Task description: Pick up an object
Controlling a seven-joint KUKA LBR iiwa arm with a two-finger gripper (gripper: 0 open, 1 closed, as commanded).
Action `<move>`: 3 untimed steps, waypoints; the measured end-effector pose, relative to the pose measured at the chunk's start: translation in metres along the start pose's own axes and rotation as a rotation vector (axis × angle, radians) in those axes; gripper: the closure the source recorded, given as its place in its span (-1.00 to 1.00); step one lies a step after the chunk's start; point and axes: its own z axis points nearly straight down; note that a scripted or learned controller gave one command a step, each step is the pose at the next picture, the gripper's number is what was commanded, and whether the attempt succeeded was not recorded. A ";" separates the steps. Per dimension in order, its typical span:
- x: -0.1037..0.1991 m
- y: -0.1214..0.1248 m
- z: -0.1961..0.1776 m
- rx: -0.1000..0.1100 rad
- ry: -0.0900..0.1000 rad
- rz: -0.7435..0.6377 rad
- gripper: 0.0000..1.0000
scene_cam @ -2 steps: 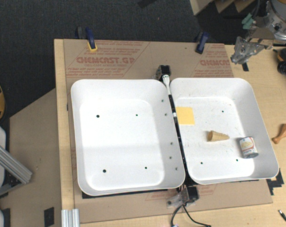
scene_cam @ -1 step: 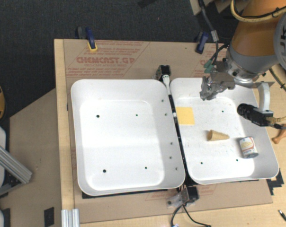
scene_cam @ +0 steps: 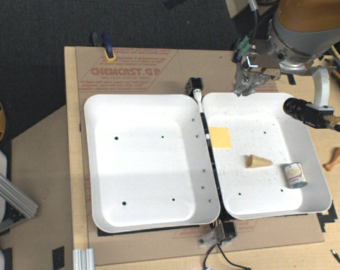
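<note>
Camera view, looking down at a slant on two shallow white plastic bins set side by side on a brown cardboard-covered bench (scene_cam: 130,66). The step in hand, as judged, is the approach before any grasp. To do it well, the arm should choose one target, centre the claw over it, align it across the object's narrow width, and descend straight, keeping off the bin wall.

Nearest the viewer in the right bin (scene_cam: 311,204) lies a small silver-and-blue cylindrical can (scene_cam: 295,175), on its side close to the near right corner. Just to its left, slightly farther back, lies a tan cone-shaped piece (scene_cam: 258,162). Farther back, beside the bin's left wall, lies a flat yellow square block (scene_cam: 220,138). The left bin (scene_cam: 97,151) holds no visible object.

Farthest back, the two-finger claw (scene_cam: 247,86) hangs at the far rim of the right bin; whether it is open or closed cannot be told, and nothing is seen in it. All three objects lie nearer than the claw; the yellow block is closest to it, the can well apart.
</note>
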 end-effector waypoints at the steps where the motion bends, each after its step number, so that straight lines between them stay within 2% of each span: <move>1: 0.067 -0.066 0.015 0.020 -0.001 0.001 1.00; 2: 0.136 -0.075 0.011 0.013 0.000 0.000 1.00; 3: 0.202 -0.089 -0.047 0.008 0.002 -0.001 1.00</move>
